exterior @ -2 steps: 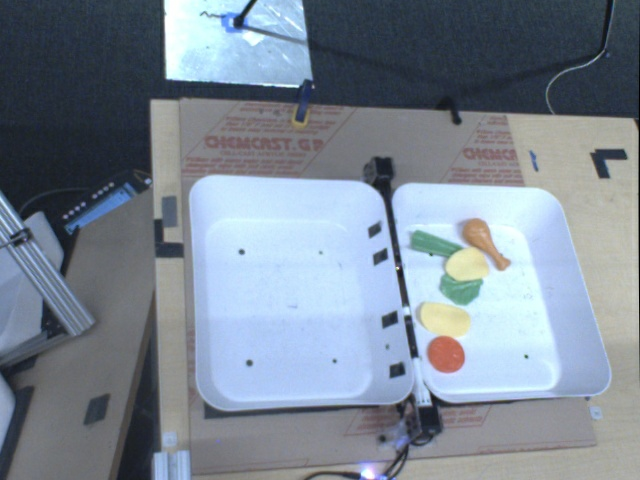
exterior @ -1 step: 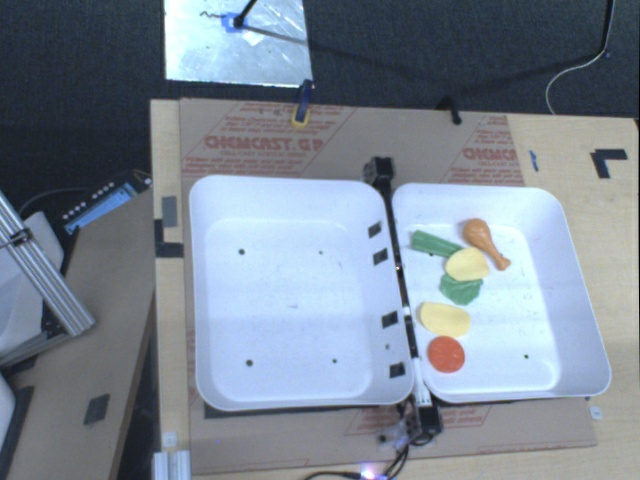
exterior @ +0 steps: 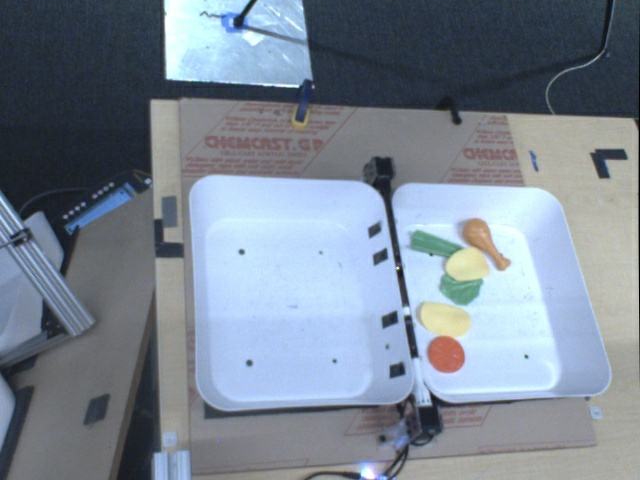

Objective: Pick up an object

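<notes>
Several toy foods lie in the right bin [exterior: 570,298]. An orange drumstick [exterior: 485,242] rests at the back, with a long green piece [exterior: 435,242] to its left. A round yellow piece [exterior: 467,264] sits just in front of them, touching a dark green leafy piece [exterior: 461,288]. Closer to the front lie a flat yellow piece [exterior: 444,318] and a red-orange disc [exterior: 446,354].
The left bin [exterior: 290,288] stands beside the right one, joined by a row of black clips [exterior: 385,258]. Both rest on a cardboard sheet [exterior: 270,138]. A silver plate [exterior: 238,28] lies on the dark floor behind. A metal frame [exterior: 40,288] stands at the left.
</notes>
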